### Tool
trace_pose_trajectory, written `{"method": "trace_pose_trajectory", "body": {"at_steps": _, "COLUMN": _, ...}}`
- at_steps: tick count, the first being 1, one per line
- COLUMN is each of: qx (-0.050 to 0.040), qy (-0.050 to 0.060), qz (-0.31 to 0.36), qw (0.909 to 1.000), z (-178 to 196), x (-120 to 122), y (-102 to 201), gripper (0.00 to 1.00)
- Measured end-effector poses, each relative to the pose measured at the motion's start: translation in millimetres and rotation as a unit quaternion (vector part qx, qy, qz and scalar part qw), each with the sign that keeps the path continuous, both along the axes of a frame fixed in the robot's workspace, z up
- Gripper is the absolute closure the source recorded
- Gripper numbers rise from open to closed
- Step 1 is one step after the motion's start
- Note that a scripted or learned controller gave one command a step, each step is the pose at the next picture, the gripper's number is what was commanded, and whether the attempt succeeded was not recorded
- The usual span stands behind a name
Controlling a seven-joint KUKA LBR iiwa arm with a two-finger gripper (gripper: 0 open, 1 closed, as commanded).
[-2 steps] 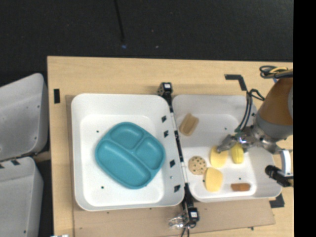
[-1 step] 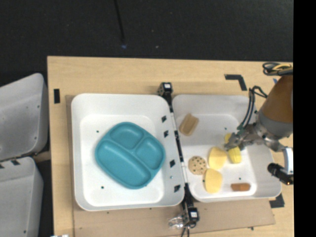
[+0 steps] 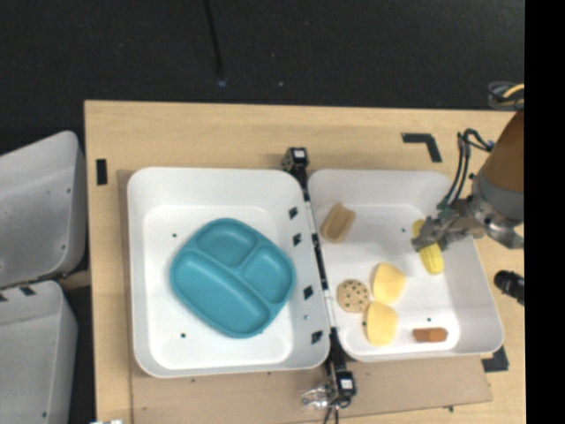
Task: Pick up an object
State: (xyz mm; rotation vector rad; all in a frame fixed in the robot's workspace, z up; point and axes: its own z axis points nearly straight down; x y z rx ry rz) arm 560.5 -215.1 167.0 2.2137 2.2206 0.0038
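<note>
Claw [image 3: 432,239] over corn [image 3: 430,257], right bin [image 3: 477,307]; left bin [image 3: 141,325] holds teal plate [image 3: 231,276].

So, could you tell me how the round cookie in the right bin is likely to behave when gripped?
The cookie lies flat and thin, so it probably offers little edge. It looks rigid, perhaps light. Touching a yellow piece, it may nudge that.

Yellow corn cob [image 3: 431,258] lying tilted in right bin, near its right wall, directly under the pincer [image 3: 433,237]
</note>
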Motion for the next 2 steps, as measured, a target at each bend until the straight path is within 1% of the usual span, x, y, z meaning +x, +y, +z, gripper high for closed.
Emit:
{"method": "trace_pose_trajectory", "body": {"at_steps": 1, "qx": -0.0003, "qy": -0.001, "qz": 0.000, "qw": 1.0000, "z": 62.0, "x": -4.9, "y": 1.6, "gripper": 1.00}}
{"method": "trace_pose_trajectory", "body": {"at_steps": 2, "qx": 0.0005, "qy": 0.002, "qz": 0.002, "qw": 1.0000, "z": 67.7, "x": -4.1, "y": 0.7, "gripper": 1.00}}
